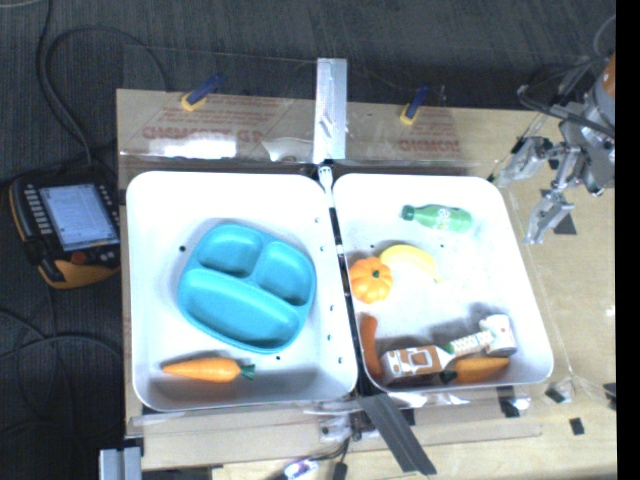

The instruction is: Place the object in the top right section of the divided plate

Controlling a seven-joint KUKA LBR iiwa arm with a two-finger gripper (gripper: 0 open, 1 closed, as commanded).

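Your gripper [556,200] hangs open and empty beyond the right bin's [520,268] outer wall. The task leaves the object unnamed; nearest your fingers lies a small green plastic bottle [437,217] on its side. It looks light, stiff and slick, likely to roll, so pinch across its middle. The blue divided plastic plate [247,286] sits far past it, in the left bin [150,268].

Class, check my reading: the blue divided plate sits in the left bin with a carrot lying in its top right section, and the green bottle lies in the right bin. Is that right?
Not quite. The camera view shows the carrot lying on the left bin's floor below the blue divided plate, not in its top right section. The green bottle does lie in the right bin.
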